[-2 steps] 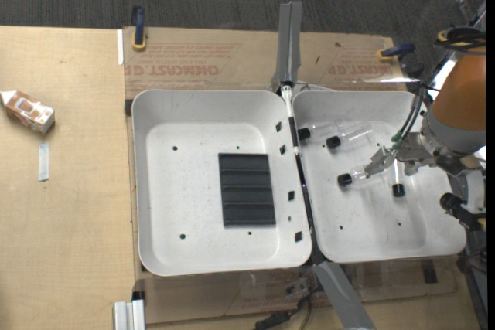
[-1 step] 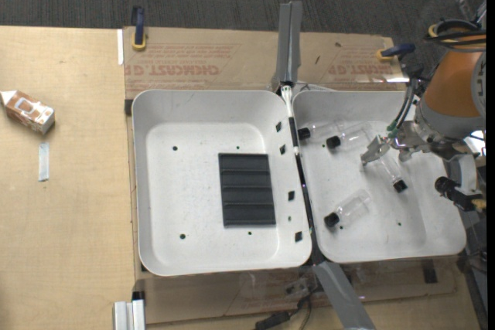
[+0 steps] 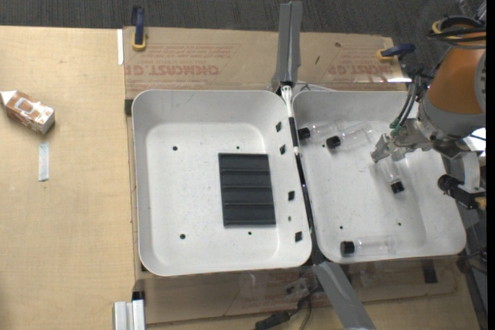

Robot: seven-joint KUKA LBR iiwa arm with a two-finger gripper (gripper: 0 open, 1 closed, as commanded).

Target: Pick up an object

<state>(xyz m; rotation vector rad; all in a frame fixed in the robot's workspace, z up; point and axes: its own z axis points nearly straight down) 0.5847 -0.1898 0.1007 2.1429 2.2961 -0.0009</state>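
Over the right bin (image 3: 433, 243) the arm (image 3: 456, 85) hangs, its gripper (image 3: 389, 151) low (whether it grips anything, I cannot tell). The left bin (image 3: 155, 189) holds a black ribbed block (image 3: 247, 189). Clear black-capped tubes lie right: one (image 3: 352, 137) beside the gripper, another (image 3: 367, 247) at the front rim.

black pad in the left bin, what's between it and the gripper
In the camera view, between the black pad and the gripper lie bare white floor of the left bin, the divider where the bins meet, and a black-capped clear vial.
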